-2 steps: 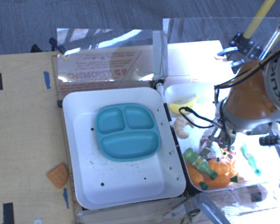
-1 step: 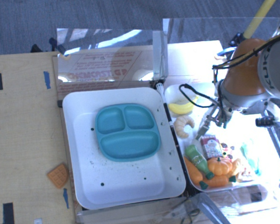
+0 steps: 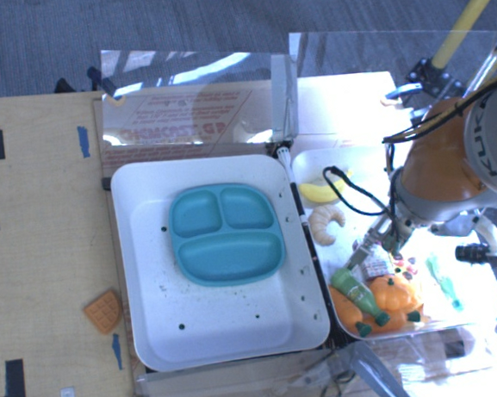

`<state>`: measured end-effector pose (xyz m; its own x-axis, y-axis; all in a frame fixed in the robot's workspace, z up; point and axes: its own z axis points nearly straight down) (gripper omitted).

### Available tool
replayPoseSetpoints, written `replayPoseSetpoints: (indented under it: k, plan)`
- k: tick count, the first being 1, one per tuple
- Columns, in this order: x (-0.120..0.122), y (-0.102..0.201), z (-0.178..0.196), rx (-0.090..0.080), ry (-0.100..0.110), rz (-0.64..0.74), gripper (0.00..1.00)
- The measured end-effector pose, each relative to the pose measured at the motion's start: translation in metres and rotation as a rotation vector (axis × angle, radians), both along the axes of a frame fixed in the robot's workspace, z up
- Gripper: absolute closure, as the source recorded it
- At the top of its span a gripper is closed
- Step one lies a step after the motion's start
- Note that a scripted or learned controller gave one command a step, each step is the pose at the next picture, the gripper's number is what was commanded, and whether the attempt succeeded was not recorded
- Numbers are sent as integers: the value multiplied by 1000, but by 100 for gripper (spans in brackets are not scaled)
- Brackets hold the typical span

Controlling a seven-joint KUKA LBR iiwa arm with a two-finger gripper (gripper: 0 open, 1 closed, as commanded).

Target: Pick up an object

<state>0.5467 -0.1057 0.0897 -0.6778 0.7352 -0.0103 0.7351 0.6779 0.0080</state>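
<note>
from my seat the grey arm's two-finger gripper [image 3: 369, 247] hangs low in the right white bin [image 3: 349, 160], just above the green plastic bottle [image 3: 358, 293] lying on the orange toy pumpkin [image 3: 394, 295] at the near end. can't tell what the gripper's doing — too blurry. i'd guess the bottle's light, stiff, a bit slick — grab across its middle.

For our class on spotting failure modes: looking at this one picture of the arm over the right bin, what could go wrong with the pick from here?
1. The gripper hangs over a tight pile: green bottle, orange pumpkin and a small packet. It may nudge or catch a neighbouring item.
2. The pile sits against the right bin near its front corner, so the fingers may strike the wall.
</note>
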Motion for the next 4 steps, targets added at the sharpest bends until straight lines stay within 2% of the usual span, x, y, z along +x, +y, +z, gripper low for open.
replayPoseSetpoints:
  k: [1, 2, 3, 4]
  plan:
    - [56, -17, -1, 1, 2, -123, 0]
    - [12, -18, -1, 5, 1, -338, 0]
    - [-25, -5, 0, 0, -4, -267, 0]
    - [-62, -2, 0, 3, -4, -260, 0]
